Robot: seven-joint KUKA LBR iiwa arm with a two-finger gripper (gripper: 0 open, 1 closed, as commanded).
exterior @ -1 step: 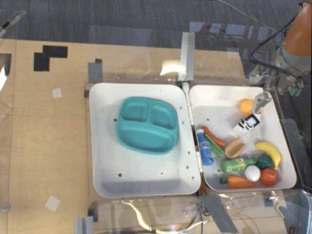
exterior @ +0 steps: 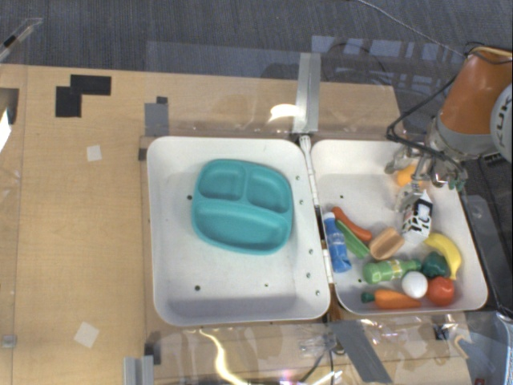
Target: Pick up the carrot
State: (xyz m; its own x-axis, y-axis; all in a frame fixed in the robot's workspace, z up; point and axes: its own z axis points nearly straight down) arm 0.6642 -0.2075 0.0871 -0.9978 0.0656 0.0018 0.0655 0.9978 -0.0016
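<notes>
Hand [exterior: 418, 189] hovers over the right bin [exterior: 474, 251], grip state unclear; carrot [exterior: 391, 299] lies at its front edge.

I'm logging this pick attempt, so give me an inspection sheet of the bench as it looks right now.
Surface: wooden bench, two white bins side by side.
Job's things: carrot lying at right bin's near edge, not gripped.
Clutter: banana, egg, blue tube, other toy food; teal plate in left bin.
Grippers: gripper over right bin's far side.
Cables: black cables by arm.
Surroundings: grey carpet.
</notes>
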